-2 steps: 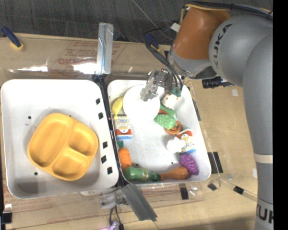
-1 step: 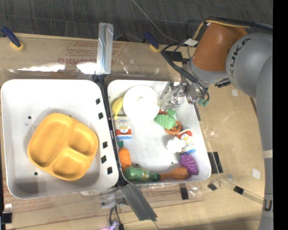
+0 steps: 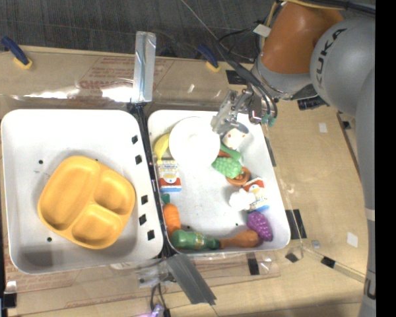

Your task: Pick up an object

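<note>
White right bin (image 3: pixel 277 197): hand (image 3: pixel 228 121) at its far edge, above a small white toy (image 3: pixel 235 137); grip state indeterminate. Risk: green toy (image 3: pixel 228 165) and plate (image 3: pixel 193 145) crowd it, inviting a glancing miss.

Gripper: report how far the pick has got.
Done: the gripper has reached the right bin, at its far end by the white plate. In hand: nothing visibly held. Left: grasping and lifting; the toys, like the grapes and carrot, lie in the bin.
</note>
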Available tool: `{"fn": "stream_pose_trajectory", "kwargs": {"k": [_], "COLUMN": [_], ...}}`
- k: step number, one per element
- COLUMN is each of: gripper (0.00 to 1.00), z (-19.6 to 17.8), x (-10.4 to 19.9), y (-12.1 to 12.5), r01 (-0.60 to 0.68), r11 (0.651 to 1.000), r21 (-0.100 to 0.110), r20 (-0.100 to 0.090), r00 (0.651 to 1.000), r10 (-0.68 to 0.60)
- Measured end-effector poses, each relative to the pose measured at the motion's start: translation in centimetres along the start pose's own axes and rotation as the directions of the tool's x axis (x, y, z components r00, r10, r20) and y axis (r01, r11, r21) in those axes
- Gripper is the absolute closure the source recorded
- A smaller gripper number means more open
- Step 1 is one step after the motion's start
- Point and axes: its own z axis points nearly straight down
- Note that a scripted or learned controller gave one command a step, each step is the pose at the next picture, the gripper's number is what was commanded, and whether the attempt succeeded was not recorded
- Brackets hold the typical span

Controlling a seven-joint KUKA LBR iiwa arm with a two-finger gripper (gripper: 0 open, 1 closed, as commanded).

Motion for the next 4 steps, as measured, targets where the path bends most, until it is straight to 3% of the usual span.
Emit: {"fn": "stream_pose_trajectory", "kwargs": {"k": [1, 2, 3, 4], "gripper": [1.0, 1.0, 1.0, 1.0], "z": [-7.9, -2.1, -5.5, 1.1], "x": [-0.3, 1.5, 3.1, 4.4], "y": [-5.3, 5.4, 0.6, -5.9], "r01": [0.022, -0.009, 0.234, 0.702], "r11": [1.0, 1.0, 0.972, 0.712], "r21": [0.003, -0.001, 0.001, -0.006], "r20": [0.003, -0.009, -0.002, -0.007], "r00": [1.0, 1.0, 0.972, 0.712], "r10": [-0.022, 0.009, -0.234, -0.702]}}
